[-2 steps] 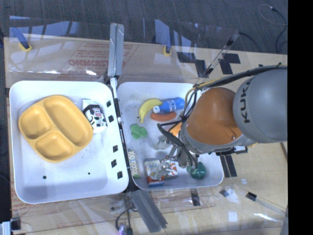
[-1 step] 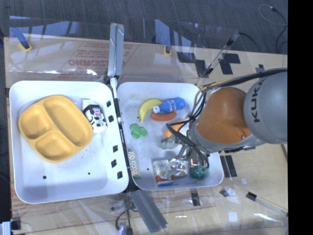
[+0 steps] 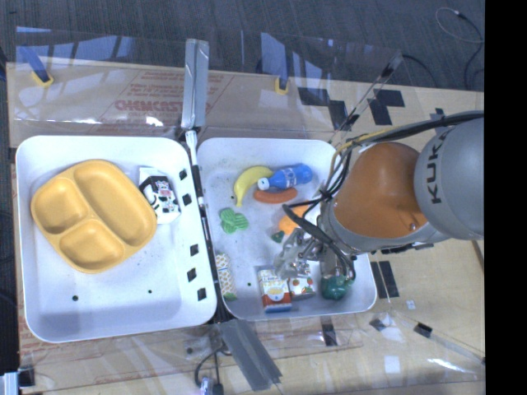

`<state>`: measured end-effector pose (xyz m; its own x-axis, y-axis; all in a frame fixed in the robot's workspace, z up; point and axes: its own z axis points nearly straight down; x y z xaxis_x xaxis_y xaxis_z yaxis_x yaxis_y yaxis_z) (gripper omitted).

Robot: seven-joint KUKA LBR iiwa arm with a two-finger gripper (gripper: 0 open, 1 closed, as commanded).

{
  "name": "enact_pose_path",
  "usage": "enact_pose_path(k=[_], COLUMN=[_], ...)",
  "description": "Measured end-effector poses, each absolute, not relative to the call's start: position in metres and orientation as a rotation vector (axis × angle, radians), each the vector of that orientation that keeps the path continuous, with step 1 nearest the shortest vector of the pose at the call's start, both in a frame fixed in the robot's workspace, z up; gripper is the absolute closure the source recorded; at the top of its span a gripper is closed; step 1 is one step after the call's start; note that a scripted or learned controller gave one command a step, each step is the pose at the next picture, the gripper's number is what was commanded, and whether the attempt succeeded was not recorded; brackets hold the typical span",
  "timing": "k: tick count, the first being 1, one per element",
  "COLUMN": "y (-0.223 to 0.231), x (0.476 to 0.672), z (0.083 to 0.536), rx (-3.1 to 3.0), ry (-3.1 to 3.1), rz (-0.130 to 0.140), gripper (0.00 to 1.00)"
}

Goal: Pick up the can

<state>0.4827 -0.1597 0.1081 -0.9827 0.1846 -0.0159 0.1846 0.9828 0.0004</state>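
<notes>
A short white can (image 3: 161, 194) with black markings lies in the left bin (image 3: 49, 303), against the right edge of a yellow divided plate (image 3: 90, 212). My gripper (image 3: 301, 257) hangs low in the right bin (image 3: 247, 151), near its front right part, well away from the can. It is just above a small red and white box (image 3: 278, 290) and beside a dark green object (image 3: 334, 287). The arm's orange band (image 3: 375, 196) and wrist hide the bin's right side. Nothing can be seen held in the gripper.
The right bin also holds a yellow banana (image 3: 247, 181), a blue bottle (image 3: 290, 175), a red-orange piece (image 3: 274, 195), a green toy (image 3: 233, 220) and a small patterned packet (image 3: 223, 274). A raised divider (image 3: 198, 212) separates the two bins.
</notes>
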Motion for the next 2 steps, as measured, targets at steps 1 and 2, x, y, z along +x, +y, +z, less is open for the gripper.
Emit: enact_pose_path(k=[1, 2], y=[-0.1478, -0.1484], x=[0.5432, 0.5427], z=[0.2399, 0.2392], rx=[0.347, 0.349], ry=[3.118, 3.119], rz=[-0.002, -0.002], gripper=[1.00, 0.00])
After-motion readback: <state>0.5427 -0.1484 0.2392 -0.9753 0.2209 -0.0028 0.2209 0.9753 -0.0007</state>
